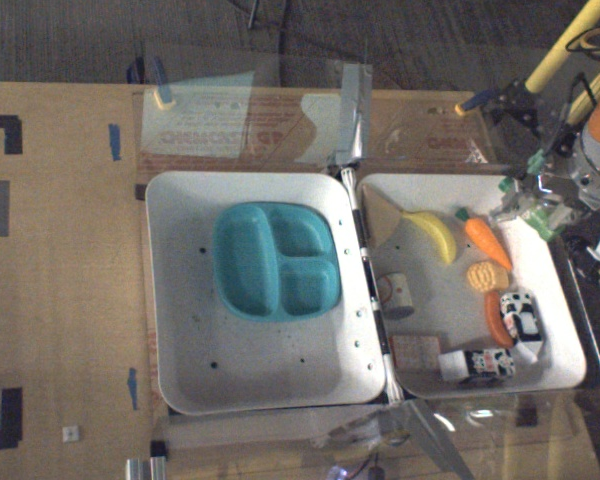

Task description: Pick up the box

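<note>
gripper (525, 200) hangs over the upper right edge of the right bin (570, 363), near the carrot (487, 243); if its fingers are open or closed, i cannot tell. box (416, 351) lies flat at the lower left of this bin, just beside the milk carton (480, 364), well apart from the gripper. i judge the step is the approach. next the arm must travel across the bin and come down above the box.

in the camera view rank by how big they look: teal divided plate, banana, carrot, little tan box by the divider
1. teal divided plate, by far the largest
2. banana and carrot, which look about alike, so no ranking between them
3. tan box, the smallest
</note>
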Controlling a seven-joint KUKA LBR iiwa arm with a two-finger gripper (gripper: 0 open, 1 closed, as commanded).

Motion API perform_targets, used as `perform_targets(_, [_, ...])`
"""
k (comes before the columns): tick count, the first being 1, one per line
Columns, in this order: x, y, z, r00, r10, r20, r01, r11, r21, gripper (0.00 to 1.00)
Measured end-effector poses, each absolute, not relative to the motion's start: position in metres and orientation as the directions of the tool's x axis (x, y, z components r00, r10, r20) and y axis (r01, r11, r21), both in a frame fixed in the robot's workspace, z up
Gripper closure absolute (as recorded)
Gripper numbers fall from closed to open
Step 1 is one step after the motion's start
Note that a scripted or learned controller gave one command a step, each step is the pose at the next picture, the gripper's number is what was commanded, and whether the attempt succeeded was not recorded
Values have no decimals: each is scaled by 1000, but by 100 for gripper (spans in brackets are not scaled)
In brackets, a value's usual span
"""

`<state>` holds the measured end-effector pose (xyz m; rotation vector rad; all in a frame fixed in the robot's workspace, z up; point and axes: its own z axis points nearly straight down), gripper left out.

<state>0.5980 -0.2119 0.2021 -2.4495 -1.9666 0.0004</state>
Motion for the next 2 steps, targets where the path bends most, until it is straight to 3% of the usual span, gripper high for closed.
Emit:
perform_targets(1, [596,-216,357,249,968,-1,968,-249,4,0])
perform_targets(2, [631,-163,392,290,957,0,957,-290,3,0])
